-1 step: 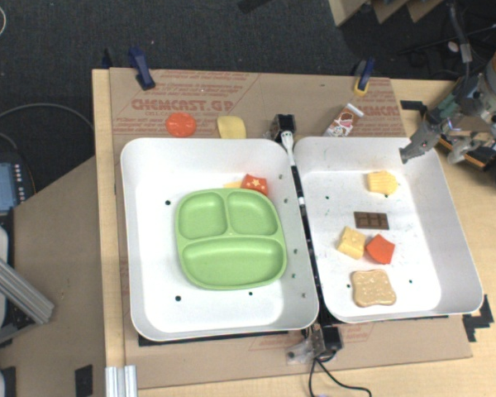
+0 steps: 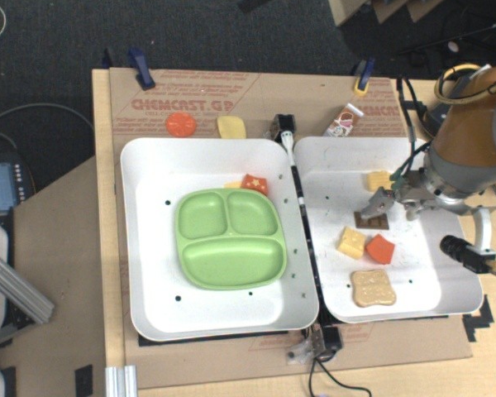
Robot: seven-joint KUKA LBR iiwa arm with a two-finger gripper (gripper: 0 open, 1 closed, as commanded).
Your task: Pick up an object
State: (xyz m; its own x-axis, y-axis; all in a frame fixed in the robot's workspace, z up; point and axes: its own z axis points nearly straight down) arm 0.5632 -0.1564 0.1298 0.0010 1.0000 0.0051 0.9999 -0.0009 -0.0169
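Nearest the camera, at the front of the right bin, lies a tan toast shaped like a bread slice, flat on the white floor. Just behind it sit two blocks side by side and touching or nearly so: a yellow block on the left and a red block on the right.

Behind those lies a small dark brown piece, flat in the bin's middle. The jaws hang right over its far edge (the grey arm with its orange band comes in from the right). Whether the jaws are spread or closed cannot be told from this angle, and nothing is seen lifted between them; they may be touching the brown piece, but that is not clear either.

A little farther back, close beside the jaws, a second yellow block rests near the bin's far wall.

In the left bin a green tray with three compartments lies in the centre, and a red piece with a yellow scrap beside it lies at the tray's far edge.

Farthest off, on the desk beyond the bins, stand an orange disc, a pale yellow piece and a small packet.
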